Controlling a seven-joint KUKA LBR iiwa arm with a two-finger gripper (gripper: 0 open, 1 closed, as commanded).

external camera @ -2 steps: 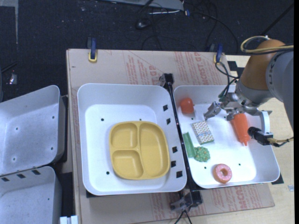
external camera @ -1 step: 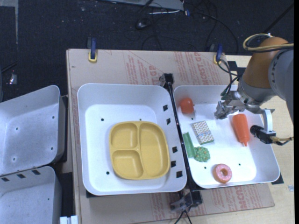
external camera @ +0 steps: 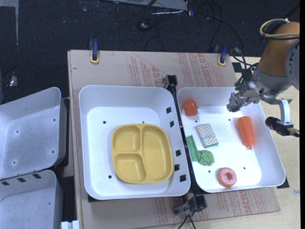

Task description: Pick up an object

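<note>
My tool [external camera: 235, 104] hung over the far right part of the right white bin [external camera: 271, 173], near its back wall, and I couldn't tell how wide it stood; nothing showed in its grip. Just beside it lay the orange plastic carrot [external camera: 246, 131], long axis running front to back, narrow tip toward the near edge, blunt end toward my tool. It looked smooth and bright, lying flat on the bin floor. Across the bin sat a small red-orange rounded piece [external camera: 190, 107] at the back left, a patterned little box [external camera: 207, 135] mid-floor, a green stick with a bushy green head [external camera: 199, 151] along the left wall, and a pink-frosted toy doughnut [external camera: 227, 177] up front. The left white bin [external camera: 95, 128] carried a yellow three-compartment plate [external camera: 142, 152]. Both bins rested on a cardboard-covered tabletop [external camera: 128, 66] held by two yellow-and-blue clamps [external camera: 95, 55], with dark floor and cables [external camera: 190, 18] behind.
</note>
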